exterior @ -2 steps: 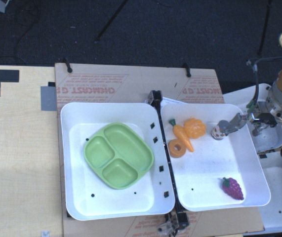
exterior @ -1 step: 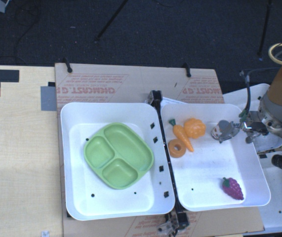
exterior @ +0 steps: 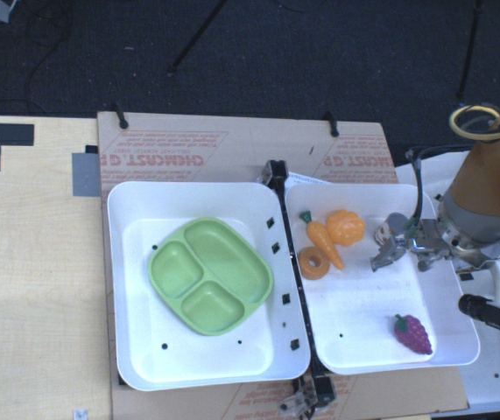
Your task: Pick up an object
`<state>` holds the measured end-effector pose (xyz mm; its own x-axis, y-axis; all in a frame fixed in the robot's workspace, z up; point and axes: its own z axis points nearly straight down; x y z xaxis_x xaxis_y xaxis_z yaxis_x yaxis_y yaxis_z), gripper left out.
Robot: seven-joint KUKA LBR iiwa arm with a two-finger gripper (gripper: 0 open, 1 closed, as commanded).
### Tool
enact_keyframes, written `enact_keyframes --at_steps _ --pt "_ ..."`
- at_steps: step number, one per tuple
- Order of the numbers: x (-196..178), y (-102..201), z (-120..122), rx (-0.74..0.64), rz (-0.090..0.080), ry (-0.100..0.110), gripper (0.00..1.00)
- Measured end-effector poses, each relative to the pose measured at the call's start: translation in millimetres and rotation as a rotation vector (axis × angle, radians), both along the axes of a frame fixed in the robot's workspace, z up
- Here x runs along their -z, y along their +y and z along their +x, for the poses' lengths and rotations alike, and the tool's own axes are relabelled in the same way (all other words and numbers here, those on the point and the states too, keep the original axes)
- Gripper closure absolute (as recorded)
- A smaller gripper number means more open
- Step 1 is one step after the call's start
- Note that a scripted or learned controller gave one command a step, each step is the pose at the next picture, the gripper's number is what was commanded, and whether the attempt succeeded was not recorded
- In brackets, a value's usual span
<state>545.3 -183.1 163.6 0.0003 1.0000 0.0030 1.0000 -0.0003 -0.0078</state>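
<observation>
In the right bin [exterior: 355,348] lie an orange fruit [exterior: 346,227], a carrot [exterior: 323,240], a brown ring-shaped doughnut [exterior: 313,263] and a purple bunch of grapes [exterior: 413,333]. My gripper [exterior: 390,243] reaches in from the right, over the bin's upper right part, a short way right of the orange fruit. Nothing shows between its fingers. The grapes lie below it near the bin's front right corner.
The left bin [exterior: 136,331] holds a green divided plate [exterior: 210,275]. A black divider [exterior: 289,278] separates the two bins. Cardboard [exterior: 206,151] lies under and behind them. The arm's orange band and grey body [exterior: 477,191] stand at the right edge.
</observation>
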Motion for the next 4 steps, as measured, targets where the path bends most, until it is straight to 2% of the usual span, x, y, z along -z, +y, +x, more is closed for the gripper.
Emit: enact_keyframes --at_steps 1,2,4 --pt "52.0 10.6 1.1 -0.001 0.0 0.0 0.0" --pt "38.9 8.8 1.7 0.003 -0.002 -0.004 1.0" --pt "-81.8 19.5 8.0 -0.002 -0.004 -0.011 1.0"
